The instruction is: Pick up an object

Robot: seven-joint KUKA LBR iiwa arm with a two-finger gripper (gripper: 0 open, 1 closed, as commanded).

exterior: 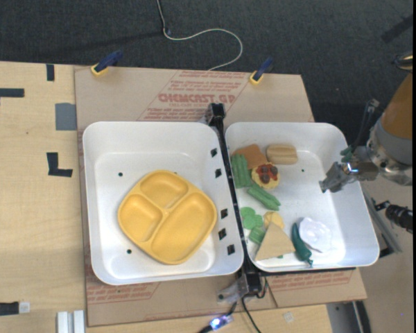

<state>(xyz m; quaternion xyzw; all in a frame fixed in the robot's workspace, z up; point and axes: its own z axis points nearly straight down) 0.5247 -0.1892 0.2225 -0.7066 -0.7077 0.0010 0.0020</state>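
End effector [332,182] hovering at right bin's [347,139] right wall; nothing seen btwn fingers, opening too small/blurred to tell. Candidate picks all left of it: bun [282,153], pizza slice [267,175], green pieces [263,197]; white cup [315,234] below-left, beside sandwich wedge [274,242]. Risks: clipping bin wall on descent; toys packed close, so probably a two-item pinch or a slip off rounded shapes. Yellow tray [168,216] far left in other bin. Bins on cardboard atop wood counter [28,207]; dark carpet beyond, cable trailing.
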